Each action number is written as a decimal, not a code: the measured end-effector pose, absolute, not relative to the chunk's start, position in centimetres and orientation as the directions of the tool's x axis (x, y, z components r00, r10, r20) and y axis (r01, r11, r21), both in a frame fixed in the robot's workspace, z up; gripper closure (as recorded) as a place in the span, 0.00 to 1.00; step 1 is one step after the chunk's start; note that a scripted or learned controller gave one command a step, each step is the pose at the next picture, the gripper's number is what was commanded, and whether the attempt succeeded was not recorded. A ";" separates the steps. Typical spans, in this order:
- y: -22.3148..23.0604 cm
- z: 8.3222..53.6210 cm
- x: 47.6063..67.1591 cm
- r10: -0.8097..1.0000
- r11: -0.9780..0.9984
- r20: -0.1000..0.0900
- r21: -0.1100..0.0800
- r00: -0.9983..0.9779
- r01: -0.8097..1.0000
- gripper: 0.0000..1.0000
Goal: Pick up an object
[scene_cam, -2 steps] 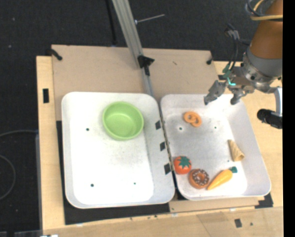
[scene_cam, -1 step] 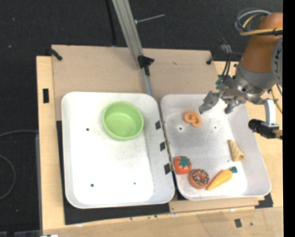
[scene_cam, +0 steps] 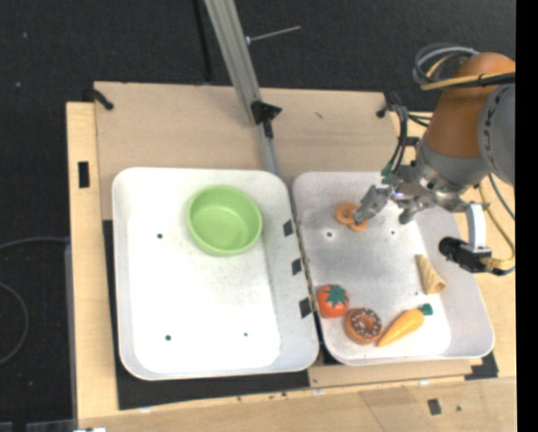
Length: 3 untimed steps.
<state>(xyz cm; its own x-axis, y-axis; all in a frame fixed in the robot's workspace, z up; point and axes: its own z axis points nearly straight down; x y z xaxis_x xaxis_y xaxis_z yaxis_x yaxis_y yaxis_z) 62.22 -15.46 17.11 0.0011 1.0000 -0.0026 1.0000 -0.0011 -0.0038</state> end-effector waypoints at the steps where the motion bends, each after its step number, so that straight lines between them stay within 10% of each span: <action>1: -15.3 13.1 62.5 1.000 -0.002 -0.003 0.001 0.002 1.000 0.00; 2: -15.3 14.2 62.6 1.000 -0.006 -0.002 0.005 0.006 1.000 1.00; 3: -15.7 20.6 62.3 1.000 -0.007 -0.001 0.008 0.007 1.000 1.00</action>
